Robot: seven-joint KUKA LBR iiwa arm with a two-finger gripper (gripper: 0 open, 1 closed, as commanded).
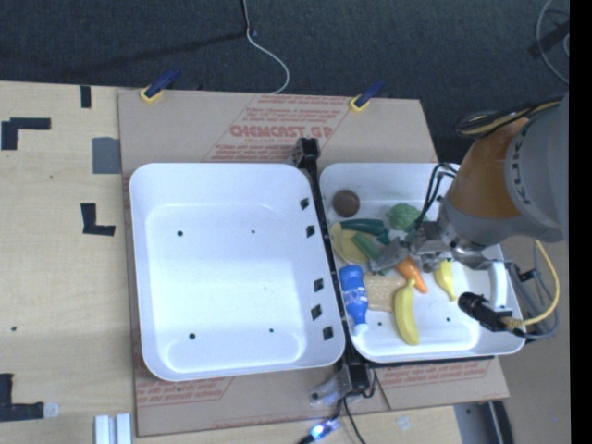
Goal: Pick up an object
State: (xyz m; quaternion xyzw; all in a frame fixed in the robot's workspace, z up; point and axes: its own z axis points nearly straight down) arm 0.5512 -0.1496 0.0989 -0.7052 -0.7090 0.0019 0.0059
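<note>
Crowding the right bin (462, 340), toys blur together; the tool (400, 252) there, grip unclear.

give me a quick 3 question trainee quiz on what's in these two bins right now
1. Multiple choice: which bin holds the toy items? A) left bin B) right bin C) both
2. True or false: the blue bottle lies along the right bin's left wall, next to the divider.
3. Fill in: the brown ball sits near the right bin's ____ left corner.

Key:
1. B. The banana, green broccoli piece and the rest are all in the right bin, where the hand hovers.
2. True.
3. Far (top in the picture).
</note>
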